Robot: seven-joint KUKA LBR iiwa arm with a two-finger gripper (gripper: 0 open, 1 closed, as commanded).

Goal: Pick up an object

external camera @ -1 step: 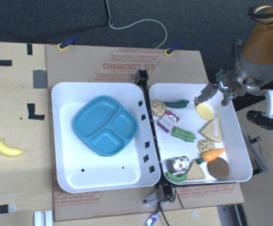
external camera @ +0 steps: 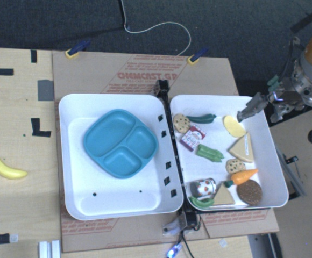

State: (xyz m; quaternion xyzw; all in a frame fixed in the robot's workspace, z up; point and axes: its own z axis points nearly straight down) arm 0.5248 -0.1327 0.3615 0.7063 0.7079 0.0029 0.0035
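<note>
Although nothing is seen between the dark fingers [external camera: 251, 112], whose opening cannot be told, they are poised at the upper right rim of the right shallow white bin [external camera: 277, 168], with the pale yellow round chip [external camera: 233, 126] lying just down-left.

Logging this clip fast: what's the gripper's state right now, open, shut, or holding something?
Gripper: cannot be told if open or closed; it sits over the right bin's upper right corner, next to the yellow chip, with nothing seen held.
</note>
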